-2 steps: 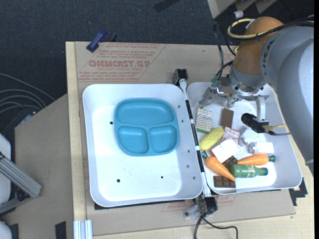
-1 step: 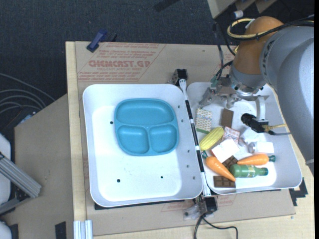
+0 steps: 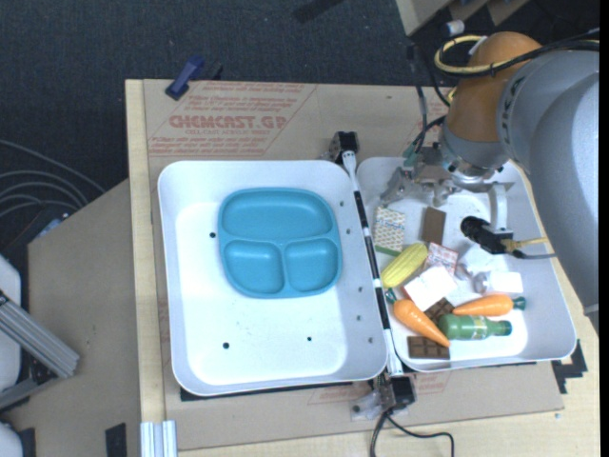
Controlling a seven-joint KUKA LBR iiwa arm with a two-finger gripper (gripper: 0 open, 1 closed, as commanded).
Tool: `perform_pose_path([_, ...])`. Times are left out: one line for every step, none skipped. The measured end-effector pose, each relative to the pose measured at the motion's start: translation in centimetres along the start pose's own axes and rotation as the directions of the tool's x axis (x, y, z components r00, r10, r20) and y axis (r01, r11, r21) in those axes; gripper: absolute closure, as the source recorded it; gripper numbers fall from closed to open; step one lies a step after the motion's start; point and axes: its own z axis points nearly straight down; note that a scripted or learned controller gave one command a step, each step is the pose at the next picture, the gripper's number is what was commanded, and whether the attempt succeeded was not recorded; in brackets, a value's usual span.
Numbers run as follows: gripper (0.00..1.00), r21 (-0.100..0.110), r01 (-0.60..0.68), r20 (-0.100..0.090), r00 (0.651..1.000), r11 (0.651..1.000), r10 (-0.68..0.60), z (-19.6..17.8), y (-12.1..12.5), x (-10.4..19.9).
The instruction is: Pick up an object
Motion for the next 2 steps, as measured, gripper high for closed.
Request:
perform_pose_path([0.0,0.0,0.0,0.0,1.0,1.0,0.0,0.01,0.0,-0.09])
perform_pose_path([0.0,0.0,0.0,0.0,1.0,1.0,0.0,0.0,0.0,0.14])
